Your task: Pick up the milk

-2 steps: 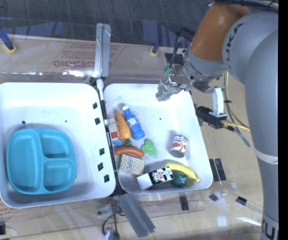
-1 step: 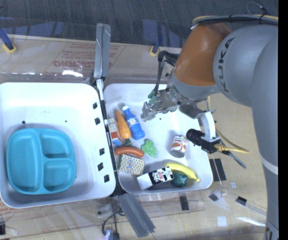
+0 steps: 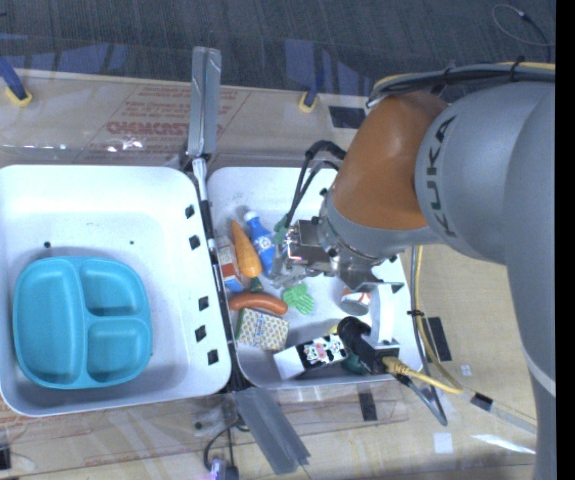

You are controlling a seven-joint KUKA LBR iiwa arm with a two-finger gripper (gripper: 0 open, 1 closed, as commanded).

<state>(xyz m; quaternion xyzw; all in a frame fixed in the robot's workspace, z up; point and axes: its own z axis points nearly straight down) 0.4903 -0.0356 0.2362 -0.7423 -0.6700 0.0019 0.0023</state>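
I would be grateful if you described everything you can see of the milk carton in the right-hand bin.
The milk carton is a small white box with black cow-style patches, apparently cardboard or plastic. It lies on its side, slanted, on the floor of the right bin against the near wall. Its left end sits just below a checked tan piece, close to or touching it. Its right end is hidden by robot hardware. It looks undamaged.

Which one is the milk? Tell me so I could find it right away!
Find the white bin beside the one holding the blue plate. Go to its near edge, just below the sausage and the checked square. The milk is the white carton lying flat with black cow patches, the only box there.
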